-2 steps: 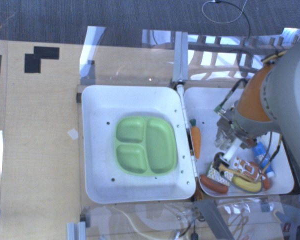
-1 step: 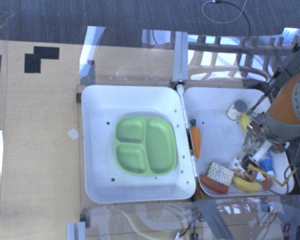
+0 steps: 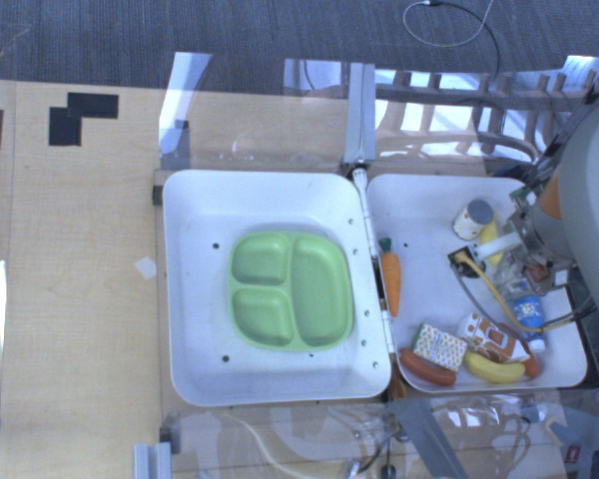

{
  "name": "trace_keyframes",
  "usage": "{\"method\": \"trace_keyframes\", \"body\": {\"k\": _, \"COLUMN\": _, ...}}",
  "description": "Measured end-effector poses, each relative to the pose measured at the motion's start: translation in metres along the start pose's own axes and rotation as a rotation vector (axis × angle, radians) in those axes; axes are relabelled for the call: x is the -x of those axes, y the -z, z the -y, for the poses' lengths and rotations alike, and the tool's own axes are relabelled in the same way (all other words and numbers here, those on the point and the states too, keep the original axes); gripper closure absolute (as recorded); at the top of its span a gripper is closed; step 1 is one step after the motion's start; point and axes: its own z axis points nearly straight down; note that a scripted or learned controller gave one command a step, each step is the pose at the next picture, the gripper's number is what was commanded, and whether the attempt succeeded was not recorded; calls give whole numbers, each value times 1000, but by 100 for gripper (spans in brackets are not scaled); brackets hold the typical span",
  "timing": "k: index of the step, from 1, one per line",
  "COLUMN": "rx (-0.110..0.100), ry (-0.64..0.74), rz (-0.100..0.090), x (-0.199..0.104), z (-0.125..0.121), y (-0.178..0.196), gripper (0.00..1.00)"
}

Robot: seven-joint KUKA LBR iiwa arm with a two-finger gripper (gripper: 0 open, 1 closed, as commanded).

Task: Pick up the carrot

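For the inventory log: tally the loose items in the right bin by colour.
Orange: 1, the carrot
Yellow: 1, the banana
Red-brown: 1, the sausage
White: 1, the small bottle
Patterned: 2, the speckled packet and the printed packet
Total: 6

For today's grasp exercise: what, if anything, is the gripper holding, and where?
Cannot be told: the gripper is too blurred. The carrot lies apart from it, by the right bin's left wall.

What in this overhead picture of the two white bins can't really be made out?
- Gripper: in the camera view it is blurred among cables, so its fingers cannot be read.
- Small flat printed packets: print too small to read.
- Grey robot arm: cut off by the right edge.
- Orange carrot with green top: plainly visible against the right bin's left wall, apart from the gripper.
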Motion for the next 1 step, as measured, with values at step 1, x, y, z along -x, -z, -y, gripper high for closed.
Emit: {"method": "trace_keyframes", "body": {"k": 1, "rx": 0, "ry": 12, "rz": -1, "x": -2, "z": 2, "y": 11, "gripper": 100}}
